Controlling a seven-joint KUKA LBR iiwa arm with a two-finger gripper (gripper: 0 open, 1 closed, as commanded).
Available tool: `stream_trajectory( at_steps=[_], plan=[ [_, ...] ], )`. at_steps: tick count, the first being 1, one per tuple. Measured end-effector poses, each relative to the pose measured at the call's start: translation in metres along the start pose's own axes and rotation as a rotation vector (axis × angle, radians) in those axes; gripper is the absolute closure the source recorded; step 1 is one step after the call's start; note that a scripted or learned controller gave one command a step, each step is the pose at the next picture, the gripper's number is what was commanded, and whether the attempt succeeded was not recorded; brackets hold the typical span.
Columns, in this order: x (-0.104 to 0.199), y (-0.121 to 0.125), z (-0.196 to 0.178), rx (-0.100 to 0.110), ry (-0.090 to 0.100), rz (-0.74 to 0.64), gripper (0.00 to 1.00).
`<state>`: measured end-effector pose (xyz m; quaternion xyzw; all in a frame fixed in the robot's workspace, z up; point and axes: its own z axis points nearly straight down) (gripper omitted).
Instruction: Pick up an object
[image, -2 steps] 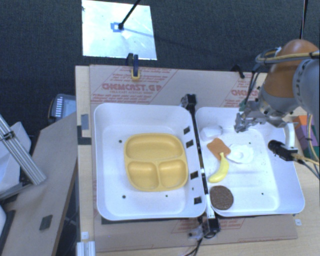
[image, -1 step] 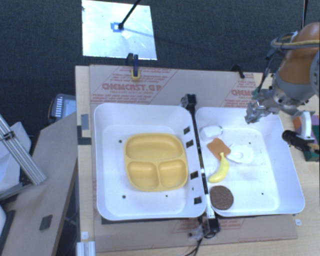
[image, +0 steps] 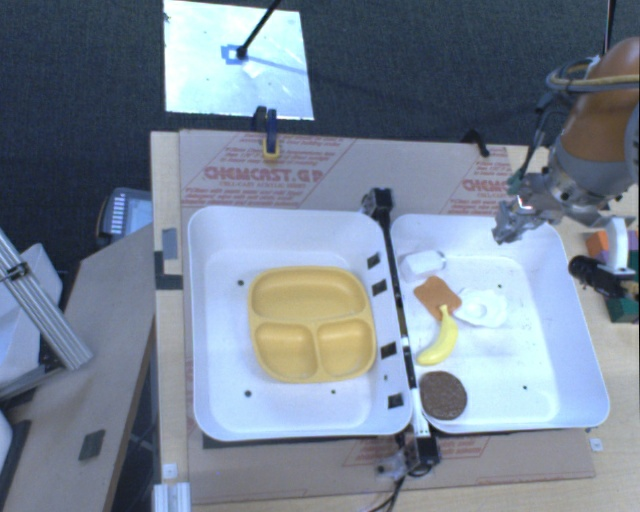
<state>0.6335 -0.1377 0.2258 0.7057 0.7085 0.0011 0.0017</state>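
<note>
So the gripper (image: 510, 222) hangs over the far right corner of the right bin (image: 560, 300), nothing between its fingers (can't tell how wide they are, too small to read). The banana (image: 441, 340) looks like the easiest grab: it lies down-left of the fingertips, toward the bin divider, long axis running roughly near-to-far, beside the orange piece (image: 437, 295).

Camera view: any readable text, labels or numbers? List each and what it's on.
"CHEMCAST GP": red print on the brown protective sheet behind the left bin, upper left.
The same red print repeats, slanted, on the sheet behind the right bin; too blurred to read there.
Nothing readable on the yellow tray, banana or other items.
</note>
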Motion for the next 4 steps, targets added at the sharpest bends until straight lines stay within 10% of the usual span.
stream_trajectory(
  at_steps=[4],
  plan=[
    [0.209,-0.067,0.000,0.004,0.003,-0.006,1.00]
  ],
)
